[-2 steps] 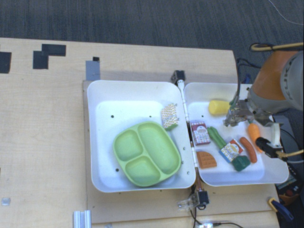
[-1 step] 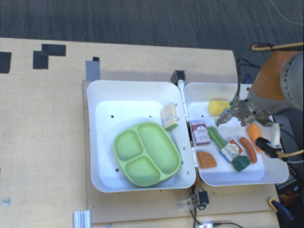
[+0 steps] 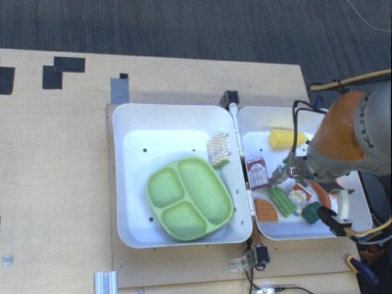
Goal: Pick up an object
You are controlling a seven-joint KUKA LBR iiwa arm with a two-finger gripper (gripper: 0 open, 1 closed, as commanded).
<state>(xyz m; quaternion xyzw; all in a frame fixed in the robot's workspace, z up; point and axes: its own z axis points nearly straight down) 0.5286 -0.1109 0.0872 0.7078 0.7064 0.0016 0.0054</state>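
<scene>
My gripper (image 3: 285,174) hangs low over the middle of the right bin (image 3: 264,120), below the grey arm with its orange band (image 3: 340,133). Just left of it lies a small red and white box (image 3: 256,171). A green elongated item (image 3: 280,201) lies right below it, with an orange piece (image 3: 266,210) beside that. A yellow object (image 3: 280,138) rests at the back of this bin. I see nothing held in the gripper.
A dark green item (image 3: 311,213) and an orange-red item (image 3: 321,193) lie partly under the wrist. The left bin (image 3: 131,164) holds a green divided plate (image 3: 190,198) and a beige patterned item (image 3: 218,149) by the shared wall.
</scene>
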